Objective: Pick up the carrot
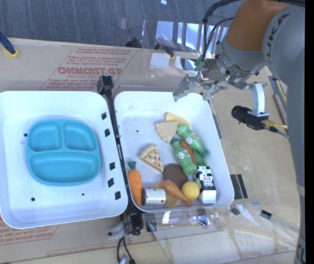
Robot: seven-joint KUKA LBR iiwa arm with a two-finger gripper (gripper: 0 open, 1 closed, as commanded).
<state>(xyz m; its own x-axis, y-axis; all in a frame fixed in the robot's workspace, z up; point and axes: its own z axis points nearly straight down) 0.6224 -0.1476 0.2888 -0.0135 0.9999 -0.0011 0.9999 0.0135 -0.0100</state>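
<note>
- The carrot (135,186) is a short orange toy with a rounded top and a darker, green-tinged tip at its upper end. It lies roughly upright along the left wall of the right bin (125,126), near that bin's front left corner.
- Just right of the carrot's lower end sits a small metal can (155,197) on its side, touching or nearly touching it. A waffle-patterned wedge (152,158) lies just above and to the right.
- A second orange carrot-like piece (176,191) lies at a slant further right, beside a yellow lemon (190,190) and a brown round item (173,174).
- Green bottles (185,150), pale cheese wedges (171,126) and a small black-and-white carton (205,179) fill the rest of the bin's right half.
- The end effector (196,88) hangs above the far edge of the right bin, toward its back right corner. Its fingers appear spread apart with nothing between them.
- The carrot lies well apart from the end effector, diagonally across the bin toward the front left.
- The left bin (8,164) holds a blue divided plate (63,150).
- Both bins rest on a brown cardboard-covered counter (74,67).
</note>
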